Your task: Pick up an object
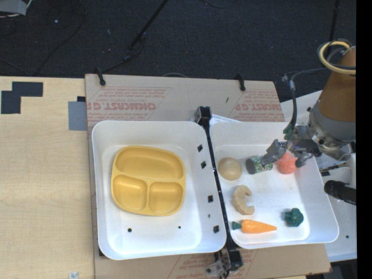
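Note:
My gripper (280, 163) hangs low over the right bin (325, 225), near its back right part, and it is open. One finger (260, 165) reaches out to the left and the other stands at the right. A small pink-red object (287, 166) lies on the bin floor between them, closer to the right finger. A round beige ball (229, 168) sits to the left of the gripper. Nearer the front lie a tan curved piece (243, 199), an orange carrot (257, 227) and a small green object (294, 217).
The left bin (104, 225) holds a yellow divided tray (149, 179). A black divider clip strip (209, 179) runs between the two bins. The arm's body (340, 103) rises at the right, with cables around it.

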Controlling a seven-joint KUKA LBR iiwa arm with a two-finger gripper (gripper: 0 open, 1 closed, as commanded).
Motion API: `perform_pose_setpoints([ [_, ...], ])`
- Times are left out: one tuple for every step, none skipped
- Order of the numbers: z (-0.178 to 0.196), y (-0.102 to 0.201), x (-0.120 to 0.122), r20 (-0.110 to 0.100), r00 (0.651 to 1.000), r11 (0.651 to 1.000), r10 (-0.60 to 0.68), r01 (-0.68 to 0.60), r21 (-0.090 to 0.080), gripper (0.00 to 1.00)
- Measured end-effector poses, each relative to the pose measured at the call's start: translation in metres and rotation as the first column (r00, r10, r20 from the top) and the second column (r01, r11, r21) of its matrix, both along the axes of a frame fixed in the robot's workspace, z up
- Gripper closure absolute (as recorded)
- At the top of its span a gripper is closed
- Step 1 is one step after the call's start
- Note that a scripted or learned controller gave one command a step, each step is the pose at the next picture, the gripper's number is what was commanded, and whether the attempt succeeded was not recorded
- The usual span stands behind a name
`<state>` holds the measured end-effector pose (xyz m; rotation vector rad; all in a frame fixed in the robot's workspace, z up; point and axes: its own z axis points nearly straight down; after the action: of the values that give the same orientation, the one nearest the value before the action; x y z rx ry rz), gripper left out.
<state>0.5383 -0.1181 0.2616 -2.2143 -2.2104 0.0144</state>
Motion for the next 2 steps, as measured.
perform_pose_setpoints([
  [0.006,0.0,0.002,0.011,1.0,1.0,0.002,-0.002,-0.001,0.0],
  [-0.055,0.0,-0.006,0.008,1.0,1.0,0.001,-0.001,-0.001,0.0],
])
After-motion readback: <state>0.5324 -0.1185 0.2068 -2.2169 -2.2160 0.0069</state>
